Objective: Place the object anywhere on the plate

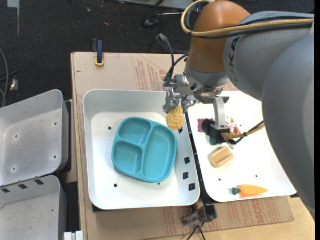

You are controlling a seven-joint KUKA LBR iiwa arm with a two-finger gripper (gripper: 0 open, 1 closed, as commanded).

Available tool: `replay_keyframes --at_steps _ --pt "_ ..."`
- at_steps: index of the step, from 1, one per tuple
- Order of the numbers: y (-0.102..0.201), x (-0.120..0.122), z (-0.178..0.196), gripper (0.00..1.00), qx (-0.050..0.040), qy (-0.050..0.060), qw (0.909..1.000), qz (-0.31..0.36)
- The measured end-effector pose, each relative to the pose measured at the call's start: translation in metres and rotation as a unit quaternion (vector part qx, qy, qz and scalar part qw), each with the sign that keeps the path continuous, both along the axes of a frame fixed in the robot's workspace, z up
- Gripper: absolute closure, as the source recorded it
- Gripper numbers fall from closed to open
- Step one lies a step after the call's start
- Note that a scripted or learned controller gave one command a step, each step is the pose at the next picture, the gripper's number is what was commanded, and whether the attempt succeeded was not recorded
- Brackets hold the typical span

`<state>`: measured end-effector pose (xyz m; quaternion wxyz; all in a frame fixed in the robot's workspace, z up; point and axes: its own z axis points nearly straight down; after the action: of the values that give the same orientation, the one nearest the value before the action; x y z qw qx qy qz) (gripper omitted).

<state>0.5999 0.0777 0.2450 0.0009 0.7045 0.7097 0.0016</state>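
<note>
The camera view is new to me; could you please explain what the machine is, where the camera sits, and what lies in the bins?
It is a grey robot arm reaching in from the right, filmed by one camera fixed above the bench, looking down. Its gripper appears to pinch a yellow object by the rim of the blue divided plate in the left bin. The right bin holds a tan roll, an orange carrot and a dark purple piece.

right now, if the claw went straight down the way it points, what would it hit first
Probably the upper right rim of the blue plate, or the white bin floor just beside it. The claw, gripping a yellow object, points down at that edge. Depth is unclear.
</note>
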Motion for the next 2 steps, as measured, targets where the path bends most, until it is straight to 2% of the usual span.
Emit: replay_keyframes --at_steps 1,2 --pt "0.034 0.005 -0.008 1.00 -0.0002 0.001 1.0000 -0.001" --pt "0.038 0.010 -0.023 1.00 -0.0010 0.003 1.0000 -0.002"
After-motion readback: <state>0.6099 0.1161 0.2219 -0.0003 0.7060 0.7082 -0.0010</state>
